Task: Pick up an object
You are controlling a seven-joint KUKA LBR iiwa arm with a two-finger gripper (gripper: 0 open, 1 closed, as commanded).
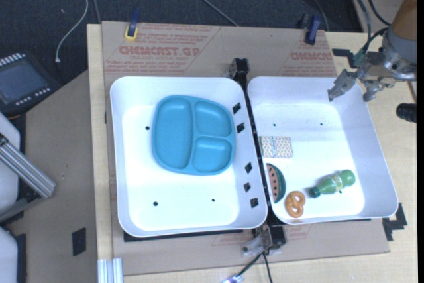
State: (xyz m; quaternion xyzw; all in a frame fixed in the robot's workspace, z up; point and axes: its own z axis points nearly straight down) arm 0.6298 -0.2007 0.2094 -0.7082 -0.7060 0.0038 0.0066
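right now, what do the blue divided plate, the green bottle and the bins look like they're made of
Blue divided plate: likely moulded plastic, one even matte colour with soft rounded ridges between its three compartments.
Green bottle: probably plastic or rubbery toy material, slightly glossy, with a paler highlight on its rounded body; too small to be sure.
Bins, left and right: thin white plastic by the look, smooth, with rounded corners and sloped walls.

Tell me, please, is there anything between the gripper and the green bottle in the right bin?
Nothing visible blocks the way. The gripper hangs open over the far right corner of the right bin. The green bottle lies near the front edge, with bare white floor between. The pretzel sits beside the bottle, on its left, off that line.
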